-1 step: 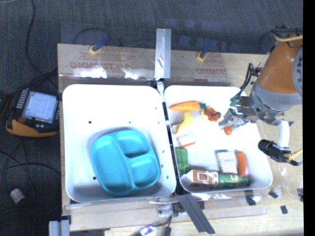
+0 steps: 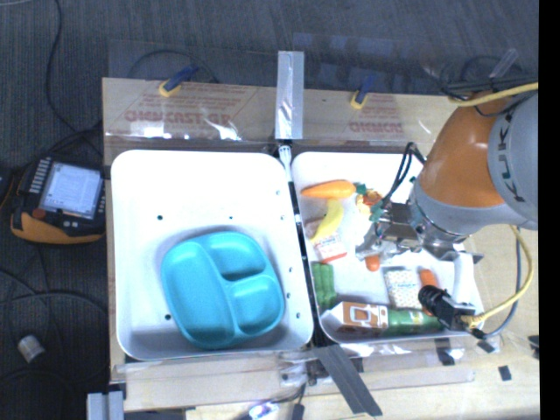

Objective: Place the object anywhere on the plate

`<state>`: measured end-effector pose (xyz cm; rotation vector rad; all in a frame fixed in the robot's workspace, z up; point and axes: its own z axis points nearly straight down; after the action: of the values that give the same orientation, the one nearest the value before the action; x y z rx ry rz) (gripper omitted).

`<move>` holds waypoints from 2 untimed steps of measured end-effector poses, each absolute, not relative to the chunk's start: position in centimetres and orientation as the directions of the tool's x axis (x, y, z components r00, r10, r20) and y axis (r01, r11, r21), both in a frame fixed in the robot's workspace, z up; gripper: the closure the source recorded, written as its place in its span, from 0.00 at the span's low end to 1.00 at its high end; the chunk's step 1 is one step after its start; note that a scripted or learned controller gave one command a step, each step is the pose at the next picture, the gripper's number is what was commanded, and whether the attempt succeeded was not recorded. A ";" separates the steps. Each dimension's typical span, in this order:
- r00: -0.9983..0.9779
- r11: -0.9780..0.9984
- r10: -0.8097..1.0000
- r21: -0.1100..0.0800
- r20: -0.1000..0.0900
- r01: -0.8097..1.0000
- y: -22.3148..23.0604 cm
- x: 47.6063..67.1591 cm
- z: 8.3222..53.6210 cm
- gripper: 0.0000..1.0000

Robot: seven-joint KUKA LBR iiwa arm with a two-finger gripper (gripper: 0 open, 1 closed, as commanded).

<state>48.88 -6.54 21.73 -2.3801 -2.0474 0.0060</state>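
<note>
Hanging low over the right bin, the pincer sits among the cluttered items there; whether it is apart, together or clamped on anything cannot be told, since its metal parts blur into the objects below. Just to its left lie a yellow banana-shaped piece and a small white packet with a red-printed label, whose writing is too small to read. Above these rests an orange carrot-like item. Below the pincer lies a small speckled white packet, and along the bin's near wall lies a green bottle with a brown and white label, its text illegible. A dark green item lies by the bin's left wall.

Behind the pincer rises the arm, grey with a broad orange band; part of the letters "KUKA" shows on its grey shell at the right.

Well apart, in the left bin, sits the plate, a blue sectioned dish, near the front. Beyond the bins, the surface bears faint reversed red lettering that cannot be made out. A handheld screen unit lies on the floor at left.
</note>
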 end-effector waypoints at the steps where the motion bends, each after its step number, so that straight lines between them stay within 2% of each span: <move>1: -0.063 0.063 0.998 -0.006 0.000 0.998 2.1 48.8 18.2 1.00; 2: -0.125 0.125 0.992 -0.005 -0.001 0.992 9.8 48.2 18.2 1.00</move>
<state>48.25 9.82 18.23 -2.0759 -2.3540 0.0069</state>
